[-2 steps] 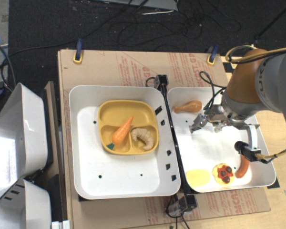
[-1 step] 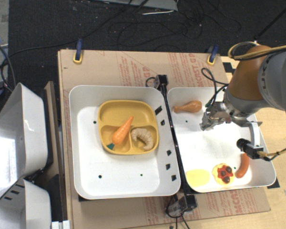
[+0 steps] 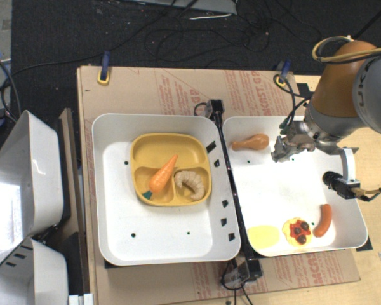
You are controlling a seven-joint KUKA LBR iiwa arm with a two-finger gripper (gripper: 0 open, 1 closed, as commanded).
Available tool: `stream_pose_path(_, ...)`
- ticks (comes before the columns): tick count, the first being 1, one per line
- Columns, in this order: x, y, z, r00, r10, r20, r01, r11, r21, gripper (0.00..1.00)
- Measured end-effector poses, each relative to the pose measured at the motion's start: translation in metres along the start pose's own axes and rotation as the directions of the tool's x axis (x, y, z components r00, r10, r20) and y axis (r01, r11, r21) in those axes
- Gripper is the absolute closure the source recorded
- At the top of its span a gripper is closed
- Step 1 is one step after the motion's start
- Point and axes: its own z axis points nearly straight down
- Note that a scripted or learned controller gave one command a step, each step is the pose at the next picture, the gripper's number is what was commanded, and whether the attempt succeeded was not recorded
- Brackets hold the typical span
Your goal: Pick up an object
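A drumstick [image 3: 250, 143] lies at the far end of the right bin [image 3: 274, 189], long axis crosswise, thick end toward the jaws [image 3: 283, 150], thin end toward the left bin [image 3: 114, 189]. It sits just beside them, ungripped; their opening I cannot tell.

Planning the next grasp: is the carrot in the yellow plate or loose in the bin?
In the plate: the carrot lies across the yellow plate's compartments in the left bin.
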Motion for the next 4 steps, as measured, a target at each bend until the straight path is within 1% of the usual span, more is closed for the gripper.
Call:
stream_pose_path(1,-0.004,0.008,-0.046,1.000,0.000,0.001,0.000,1.000,-0.002,1.00)
stream_pose_path(2,-0.004,0.009,-0.071,1.000,0.000,0.000,0.000,1.000,0.000,1.00)
stream_pose_path(3,0.042,-0.012,-0.078,1.000,-0.003,-0.002,0.003,1.000,0.005,1.00)
stream_pose_path(4,0.086,-0.027,-0.068,1.000,-0.003,-0.002,0.003,1.000,0.007,1.00)
